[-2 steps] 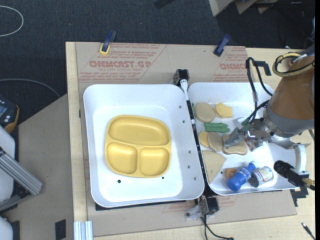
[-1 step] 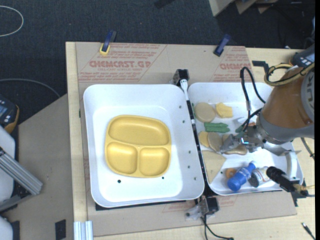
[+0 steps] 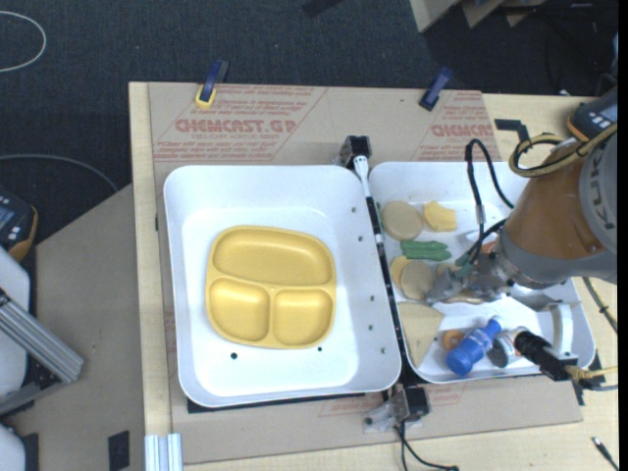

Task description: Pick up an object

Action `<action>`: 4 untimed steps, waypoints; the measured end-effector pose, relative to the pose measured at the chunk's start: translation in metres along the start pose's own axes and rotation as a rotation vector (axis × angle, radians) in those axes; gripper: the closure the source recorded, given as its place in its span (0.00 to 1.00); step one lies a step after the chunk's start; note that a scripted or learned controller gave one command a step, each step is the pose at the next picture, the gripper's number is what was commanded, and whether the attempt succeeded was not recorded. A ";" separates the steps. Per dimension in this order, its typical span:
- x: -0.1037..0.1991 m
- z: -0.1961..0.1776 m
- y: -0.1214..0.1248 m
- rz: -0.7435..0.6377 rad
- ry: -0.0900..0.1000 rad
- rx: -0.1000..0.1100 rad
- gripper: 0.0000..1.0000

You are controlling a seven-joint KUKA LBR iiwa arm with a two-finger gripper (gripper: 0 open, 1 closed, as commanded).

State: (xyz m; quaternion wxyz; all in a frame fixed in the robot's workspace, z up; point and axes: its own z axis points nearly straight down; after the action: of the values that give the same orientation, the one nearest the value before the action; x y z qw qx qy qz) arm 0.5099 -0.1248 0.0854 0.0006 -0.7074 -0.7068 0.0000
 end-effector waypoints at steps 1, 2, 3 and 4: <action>-0.001 -0.013 0.002 0.000 -0.003 -0.009 1.00; -0.011 -0.065 -0.001 0.001 -0.004 -0.006 1.00; -0.006 -0.118 -0.009 -0.002 -0.003 -0.005 1.00; -0.006 -0.140 -0.008 -0.002 -0.003 -0.005 1.00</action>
State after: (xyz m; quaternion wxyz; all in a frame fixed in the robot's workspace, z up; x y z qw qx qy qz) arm 0.5015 -0.1307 0.2258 -0.0024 -0.7068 -0.7075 -0.0008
